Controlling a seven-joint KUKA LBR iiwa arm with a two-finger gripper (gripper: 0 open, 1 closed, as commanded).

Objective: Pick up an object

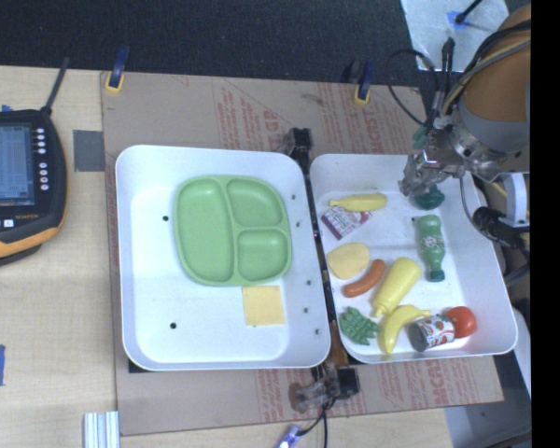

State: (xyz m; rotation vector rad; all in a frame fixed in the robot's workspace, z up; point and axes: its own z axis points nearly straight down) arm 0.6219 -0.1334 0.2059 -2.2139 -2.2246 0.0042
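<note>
A: Camera view, big to small: what's there?
B: Two white bins. The left bin (140, 250) bears a green divided plate (231, 229) and a yellow cheese slice (263, 305).
A: The right bin (490, 278)?
B: Toy food: mustard bottle (396, 286), green bottle (431, 245), banana (397, 326), can (433, 332), corn (357, 203).
A: The gripper (422, 181)?
B: Over that bin's far corner, just above a teal object (430, 197); I cannot tell its state.

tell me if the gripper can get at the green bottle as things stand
Probably yes. The gripper hangs over the right bin, just above the green bottle, which lies on bare floor. The yellow bottle sits close on its left, but nothing covers it.
</note>
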